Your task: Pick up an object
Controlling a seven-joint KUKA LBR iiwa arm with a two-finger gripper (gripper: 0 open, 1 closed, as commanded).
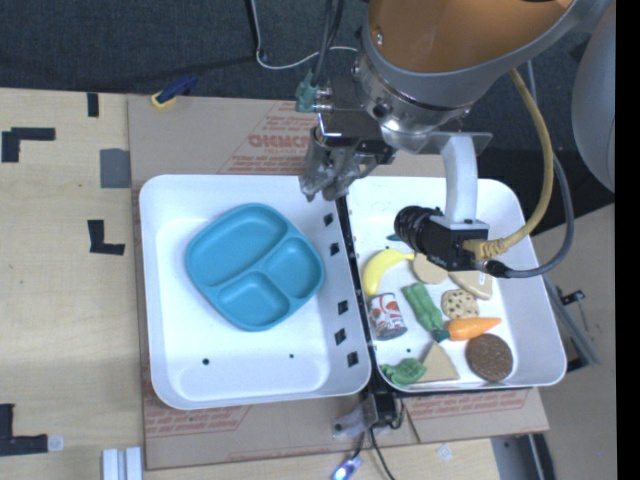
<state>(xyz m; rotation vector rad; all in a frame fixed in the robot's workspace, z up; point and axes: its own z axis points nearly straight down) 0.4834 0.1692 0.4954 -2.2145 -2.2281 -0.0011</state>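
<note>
Camera view placed our gripper (pixel 325 180) at the far end of the divider between the two bins — we could not tell whether the jaws were spread or pressed together, and we saw nothing between them. Just left of it, we found a blue divided plate (pixel 254 265) in the left bin (pixel 170 368). To the right, the right bin (pixel 535 313) held the pickable things — a banana (pixel 384 266), a small can (pixel 387 315), a carrot (pixel 472 327) and a brown cookie (pixel 490 356).

arm (pixel 450 28): reaches in from upper right | pincer (pixel 325 183): pointing down, nothing between fingers
</note>
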